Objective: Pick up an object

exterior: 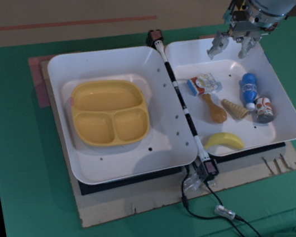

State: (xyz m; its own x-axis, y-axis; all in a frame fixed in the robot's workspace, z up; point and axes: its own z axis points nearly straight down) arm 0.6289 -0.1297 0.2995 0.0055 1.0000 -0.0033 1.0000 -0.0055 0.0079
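The fingers [218, 47] are spread apart and hold nothing; the gripper [234, 47] hangs over the far end of the right bin [290, 118], well apart from every object. Candidate objects lie nearer the camera than the gripper: a blue bottle [249, 88], a small can [264, 109] touching it, a cone [234, 108], a drumstick [213, 108], a carton [203, 84] and a banana [224, 140]. Risk: the bottle, can and cone crowd together, so a descent there may nudge neighbours or close on two items.
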